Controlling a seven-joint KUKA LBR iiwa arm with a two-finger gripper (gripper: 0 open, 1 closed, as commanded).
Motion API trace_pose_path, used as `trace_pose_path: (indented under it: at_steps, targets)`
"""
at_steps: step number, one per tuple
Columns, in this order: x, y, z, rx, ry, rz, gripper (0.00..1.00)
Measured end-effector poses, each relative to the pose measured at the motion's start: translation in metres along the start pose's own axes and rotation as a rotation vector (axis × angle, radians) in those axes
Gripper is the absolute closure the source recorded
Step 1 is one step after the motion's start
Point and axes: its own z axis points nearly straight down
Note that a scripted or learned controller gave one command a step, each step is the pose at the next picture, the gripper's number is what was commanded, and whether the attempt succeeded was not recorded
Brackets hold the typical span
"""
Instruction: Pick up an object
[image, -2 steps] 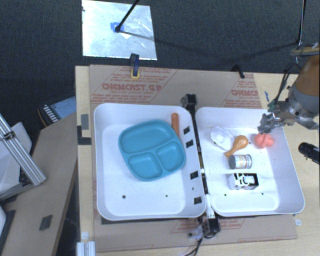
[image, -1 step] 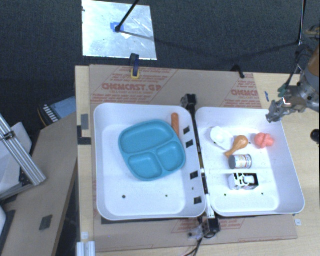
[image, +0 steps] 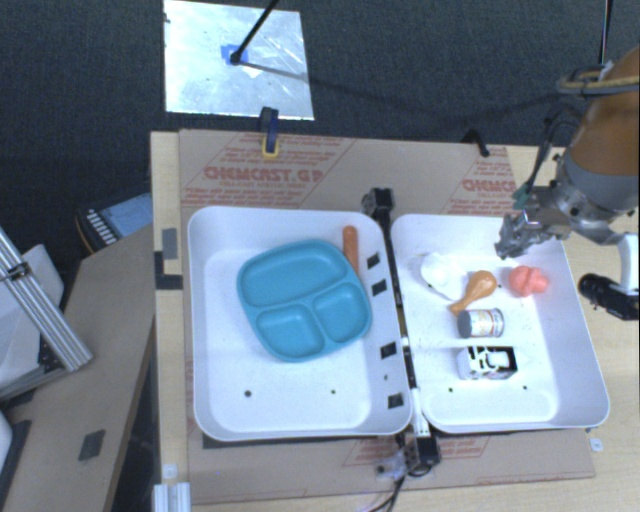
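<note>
Above the right bin (image: 575, 330), the pincer (image: 515, 240) hangs empty; whether it stands apart or together I cannot tell. Just beside it lie the pink toy (image: 529, 280) and drumstick (image: 474, 291); crowding could make a descent knock or miss them

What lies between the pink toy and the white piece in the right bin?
In the camera view, an orange drumstick lies between the pink toy and the white piece.
</note>
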Motion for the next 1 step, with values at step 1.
trace_pose_path:
  at_steps: [1]
  targets:
    - [0.0479,-0.0038,0.0064,0.000,0.000,0.000,1.00]
